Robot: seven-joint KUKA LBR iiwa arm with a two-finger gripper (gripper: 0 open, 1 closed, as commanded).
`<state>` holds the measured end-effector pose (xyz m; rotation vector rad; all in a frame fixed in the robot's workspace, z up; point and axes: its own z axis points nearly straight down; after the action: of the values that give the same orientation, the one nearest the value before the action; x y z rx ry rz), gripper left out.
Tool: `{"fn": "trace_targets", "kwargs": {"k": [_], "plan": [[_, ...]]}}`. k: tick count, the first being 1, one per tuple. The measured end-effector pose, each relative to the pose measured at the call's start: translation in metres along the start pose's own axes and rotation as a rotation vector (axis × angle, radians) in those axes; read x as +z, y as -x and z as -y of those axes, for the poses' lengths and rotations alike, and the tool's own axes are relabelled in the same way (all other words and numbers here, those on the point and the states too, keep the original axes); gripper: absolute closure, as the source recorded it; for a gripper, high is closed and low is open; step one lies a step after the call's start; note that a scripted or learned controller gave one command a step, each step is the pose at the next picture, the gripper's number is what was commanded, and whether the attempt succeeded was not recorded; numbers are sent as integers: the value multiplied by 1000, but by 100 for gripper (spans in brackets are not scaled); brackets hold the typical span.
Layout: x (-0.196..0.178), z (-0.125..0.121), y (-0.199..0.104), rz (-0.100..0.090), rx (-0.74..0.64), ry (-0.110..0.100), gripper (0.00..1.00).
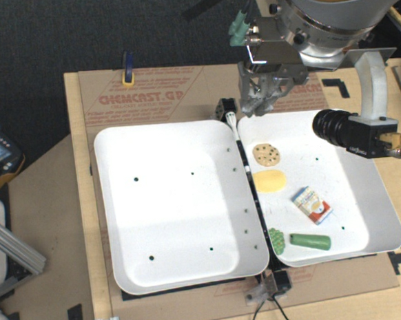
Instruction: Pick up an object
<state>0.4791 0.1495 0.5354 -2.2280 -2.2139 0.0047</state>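
Nearest the camera, along the right bin's point(369, 198) front edge, lie a green cucumber point(310, 241) and a small leafy green piece point(277, 240) by the front left corner. Going out from the jaws: the gripper point(264, 95) hangs over the bin's back left corner, above the rim, and whether it is clenched or released I cannot tell. Nothing shows between its parts. Closest to it is a cookie point(266, 155), then a yellow piece point(269, 181) just in front of that, both near the left wall. A small carton point(311, 205) lies toward the middle. The left bin point(169, 206) sits beside, on the desk. As I judge it, nothing is picked yet; choosing, descending, gripping and lifting all remain.
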Motion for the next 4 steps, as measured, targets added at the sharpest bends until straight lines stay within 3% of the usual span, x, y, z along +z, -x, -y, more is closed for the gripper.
{"fn": "trace_targets", "kwargs": {"k": [1, 2, 3, 4], "plan": [[155, 0, 110, 4, 8, -15, 100], [89, -1, 43, -5, -13, 10, 100], [62, -1, 28, -3, -8, 7, 100], [-3, -82, 4, -3, -8, 14, 100]]}}
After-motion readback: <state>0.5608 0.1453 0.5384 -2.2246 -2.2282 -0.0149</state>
